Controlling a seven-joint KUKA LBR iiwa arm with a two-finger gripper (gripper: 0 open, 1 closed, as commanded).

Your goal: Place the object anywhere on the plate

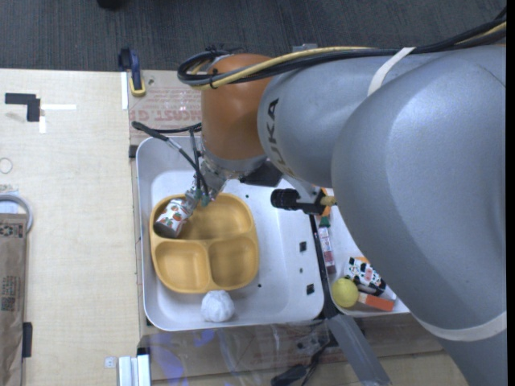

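Pale wood bench and dark carpet frame two white bins (161, 312). A small printed can (170, 217) lies tilted on the upper-left rim of the yellow divided plate (211, 256), touching the gripper (195, 197); grip state cannot be told. It looks light, rigid and smooth, probably best pinched across its sides. A white ball (216, 305) sits just below

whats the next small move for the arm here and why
Probably open the hand and let go. The small can sits tilted at the hand's tip, already over the upper left compartment of the yellow divided plate and seemingly resting on its rim. Since anywhere on the plate counts, releasing there, then lifting straight up, looks like enough.
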